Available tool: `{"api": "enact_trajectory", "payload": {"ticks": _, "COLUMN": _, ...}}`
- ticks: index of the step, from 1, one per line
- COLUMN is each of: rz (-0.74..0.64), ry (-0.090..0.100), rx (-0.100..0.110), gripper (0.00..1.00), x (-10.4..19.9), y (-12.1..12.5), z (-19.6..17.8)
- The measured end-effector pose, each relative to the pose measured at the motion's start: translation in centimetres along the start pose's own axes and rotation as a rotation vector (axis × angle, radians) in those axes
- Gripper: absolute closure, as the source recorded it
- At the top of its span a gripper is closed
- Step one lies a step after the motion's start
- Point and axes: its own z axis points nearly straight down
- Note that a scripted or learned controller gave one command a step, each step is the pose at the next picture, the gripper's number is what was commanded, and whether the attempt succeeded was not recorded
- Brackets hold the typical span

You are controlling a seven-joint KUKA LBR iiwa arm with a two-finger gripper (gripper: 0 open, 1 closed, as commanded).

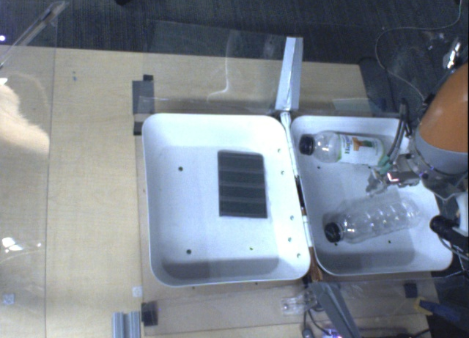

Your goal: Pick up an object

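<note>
**Bottles in the right bin, arm low over its right side**

Bottles, two of them, lie on their sides in the right bin (322, 259), both of clear plastic with dark caps pointing toward the left bin (168, 270). The upper bottle (343, 146) sits near the bin's far edge and carries a pale label with a touch of green and some red marking. The lower bottle (372, 221) is larger, label-free and ribbed with rounded bumps along its body; it lies at a slight slant near the bin's near edge, its cap close to the wall shared with the left bin.

The jaws (388, 175) hang between the two bottles, just right of the labelled one's base and just above the far end of the ribbed one. Nothing can be seen between them, and the metal parts are too small and cluttered to tell how wide they stand.

The arm comes in from the right, its orange band (445, 120) large at the frame's edge with the grey wrist (440, 157) below it, pointing down toward the bin floor.

A dark ribbed rectangular block (242, 184) lies flat in the middle of the left bin. Both bins rest on the pale wooden counter (88, 182).
</note>
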Motion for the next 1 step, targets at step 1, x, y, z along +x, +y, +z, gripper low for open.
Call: {"api": "enact_trajectory", "payload": {"ticks": 1, "rz": 0.000, "ry": 0.000, "rx": 0.000, "gripper": 0.00, "x": -0.01, "y": -0.01, "z": 0.00}}
